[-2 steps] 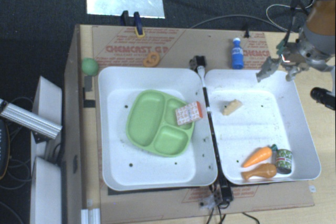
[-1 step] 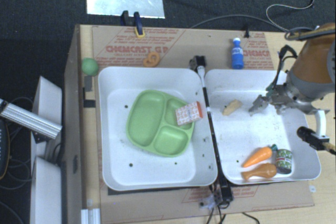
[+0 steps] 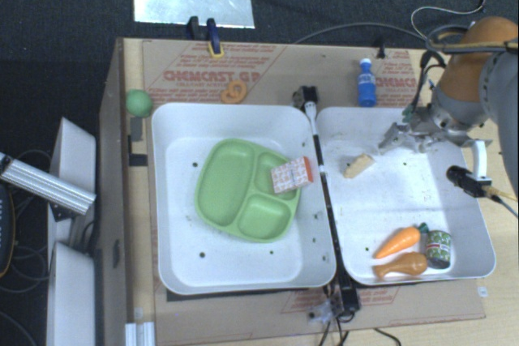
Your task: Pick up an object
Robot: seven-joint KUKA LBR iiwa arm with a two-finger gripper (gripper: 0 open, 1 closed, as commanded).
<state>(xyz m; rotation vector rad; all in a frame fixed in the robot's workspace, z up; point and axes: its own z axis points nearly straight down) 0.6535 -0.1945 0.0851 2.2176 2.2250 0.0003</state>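
Gripper (image 3: pixel 397 134) sits over the back of the right bin (image 3: pixel 478 255) - fingers read as spread apart, nothing between them. Nearest pick: the tan chunk (image 3: pixel 358 166), just beside it near the divider; looks light, rigid, best pinched across its short width. Toy carrot (image 3: pixel 399 241), brown pear-shaped toy (image 3: pixel 401 264) and small can (image 3: pixel 439 248) cluster at the front - smooth plastic, likely slippery. Left bin (image 3: pixel 174 271) holds 1 green tray (image 3: pixel 235 194) with a red-patterned packet (image 3: pixel 290 175).

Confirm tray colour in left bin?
Light green tray, clearest in the camera view.
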